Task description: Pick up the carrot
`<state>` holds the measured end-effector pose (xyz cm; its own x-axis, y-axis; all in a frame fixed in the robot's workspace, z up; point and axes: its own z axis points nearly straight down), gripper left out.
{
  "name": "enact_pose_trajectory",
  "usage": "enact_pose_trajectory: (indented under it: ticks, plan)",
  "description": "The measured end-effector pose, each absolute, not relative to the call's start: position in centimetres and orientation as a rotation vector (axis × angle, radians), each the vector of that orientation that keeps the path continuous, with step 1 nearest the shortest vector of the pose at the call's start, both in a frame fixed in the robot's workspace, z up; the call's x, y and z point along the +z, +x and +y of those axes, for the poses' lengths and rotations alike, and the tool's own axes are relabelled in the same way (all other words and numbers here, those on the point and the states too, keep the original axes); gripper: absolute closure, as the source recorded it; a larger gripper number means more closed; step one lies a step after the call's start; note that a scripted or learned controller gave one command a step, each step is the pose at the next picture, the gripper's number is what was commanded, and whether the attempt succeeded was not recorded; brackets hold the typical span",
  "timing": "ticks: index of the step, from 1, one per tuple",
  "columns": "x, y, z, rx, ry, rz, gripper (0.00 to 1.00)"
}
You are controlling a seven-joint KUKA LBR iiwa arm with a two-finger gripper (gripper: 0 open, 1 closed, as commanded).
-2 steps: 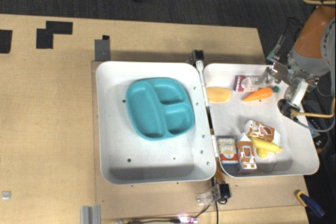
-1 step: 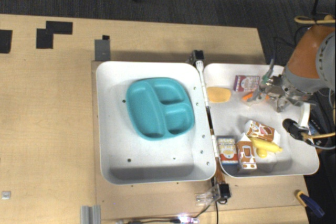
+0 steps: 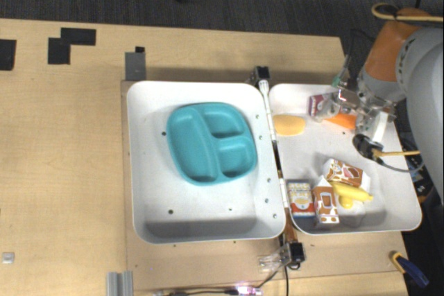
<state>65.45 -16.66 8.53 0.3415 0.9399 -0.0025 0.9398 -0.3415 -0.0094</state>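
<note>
The carrot (image 3: 343, 121) is a small orange piece lying at the back of the right bin (image 3: 402, 218), partly covered by the arm's wrist. My gripper (image 3: 342, 103) reaches in from the right and hangs directly over the carrot's far end, close to it or touching it. I cannot make out any part of the carrot inside the gripper. A small purple packet (image 3: 318, 105) lies just left of the gripper.
A yellow-orange rounded item (image 3: 289, 125) lies at the right bin's left wall. Two small boxes (image 3: 300, 196) (image 3: 326, 205), a banana (image 3: 351, 193) and a snack pack (image 3: 345, 172) crowd its front. The left bin (image 3: 149, 218) holds a teal divided plate (image 3: 210, 141).
</note>
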Motion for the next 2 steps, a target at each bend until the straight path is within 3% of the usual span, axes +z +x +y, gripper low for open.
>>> enact_pose_trajectory:
  ticks: [1,2]
  plan:
    - [9.82,65.76,-16.51,0.001,-2.568,-1.814,1.0]
    - [9.75,65.69,-16.55,0.006,-2.565,-1.816,0.0]
